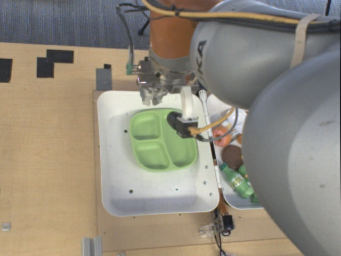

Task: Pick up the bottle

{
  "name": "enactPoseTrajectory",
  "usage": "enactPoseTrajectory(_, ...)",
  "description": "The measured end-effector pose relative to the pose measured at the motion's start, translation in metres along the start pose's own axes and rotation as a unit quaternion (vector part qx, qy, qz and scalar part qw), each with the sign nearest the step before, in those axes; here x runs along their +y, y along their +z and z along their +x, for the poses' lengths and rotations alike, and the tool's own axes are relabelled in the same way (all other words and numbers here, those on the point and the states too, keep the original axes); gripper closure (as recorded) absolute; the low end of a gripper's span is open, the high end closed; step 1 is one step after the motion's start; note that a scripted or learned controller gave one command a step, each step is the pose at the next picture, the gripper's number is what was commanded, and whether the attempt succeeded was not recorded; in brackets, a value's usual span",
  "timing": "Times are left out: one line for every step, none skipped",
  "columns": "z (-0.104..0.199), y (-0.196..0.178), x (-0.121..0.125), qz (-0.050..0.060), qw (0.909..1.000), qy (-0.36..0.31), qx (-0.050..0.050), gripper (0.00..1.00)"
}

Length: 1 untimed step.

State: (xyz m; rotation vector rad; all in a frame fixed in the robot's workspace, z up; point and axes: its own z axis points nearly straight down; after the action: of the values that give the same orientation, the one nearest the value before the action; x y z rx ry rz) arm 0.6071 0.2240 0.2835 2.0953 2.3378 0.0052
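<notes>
The grey arm [277, 89] is seen reaching in from the right, its bulk taken up by the near links. The orange band [173, 20] is seen above the wrist, which is pointed downward. The claw [152, 96] is hung low beneath it, though its tips are too blurred to be read.

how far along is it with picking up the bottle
Done: nothing visible yet. The green bottle lies on its side in the right bin, beside a brown round item, untouched. In hand: the gripper sits over the left bin, at the far edge of the green divided tray, with nothing seen between its fingers. Left: move across to the right bin, grasp the bottle, lift it.
</notes>
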Motion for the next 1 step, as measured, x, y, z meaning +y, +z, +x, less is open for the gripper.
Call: enactPoseTrajectory(0.0006,-0.0103,0.0004,0.000,1.0000,-0.004,0.000,1.00)
